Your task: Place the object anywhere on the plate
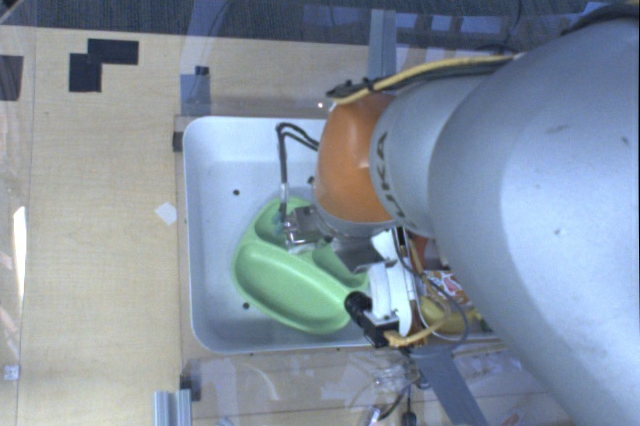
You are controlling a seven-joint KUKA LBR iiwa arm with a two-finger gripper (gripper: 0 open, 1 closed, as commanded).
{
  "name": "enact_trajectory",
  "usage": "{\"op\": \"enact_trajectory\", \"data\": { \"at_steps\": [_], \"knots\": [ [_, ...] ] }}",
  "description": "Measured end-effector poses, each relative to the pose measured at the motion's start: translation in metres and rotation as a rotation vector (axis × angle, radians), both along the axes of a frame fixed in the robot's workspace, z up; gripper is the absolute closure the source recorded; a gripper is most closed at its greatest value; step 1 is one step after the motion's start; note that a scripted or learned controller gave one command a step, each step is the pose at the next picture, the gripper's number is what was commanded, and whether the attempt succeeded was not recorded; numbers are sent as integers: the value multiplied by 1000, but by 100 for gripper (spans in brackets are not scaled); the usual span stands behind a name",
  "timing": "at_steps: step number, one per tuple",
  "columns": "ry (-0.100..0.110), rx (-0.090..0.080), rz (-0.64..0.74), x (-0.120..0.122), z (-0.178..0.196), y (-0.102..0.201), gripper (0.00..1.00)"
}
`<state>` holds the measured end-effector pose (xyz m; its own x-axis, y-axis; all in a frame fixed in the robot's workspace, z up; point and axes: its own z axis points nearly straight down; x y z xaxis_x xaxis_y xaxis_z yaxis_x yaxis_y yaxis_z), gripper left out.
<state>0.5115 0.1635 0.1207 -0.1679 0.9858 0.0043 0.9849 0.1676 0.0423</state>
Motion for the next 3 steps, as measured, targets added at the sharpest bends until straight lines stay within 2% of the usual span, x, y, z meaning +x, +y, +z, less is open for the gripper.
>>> {"op": "enact_trajectory", "data": {
  "at_steps": [1, 2, 3],
  "knots": [
    [37, -15, 195, -10, 53, -22, 100],
    [38, -16, 259, -23, 39, -33, 100],
    [12, -6, 65, -16, -3, -36, 100]
  ]
}}
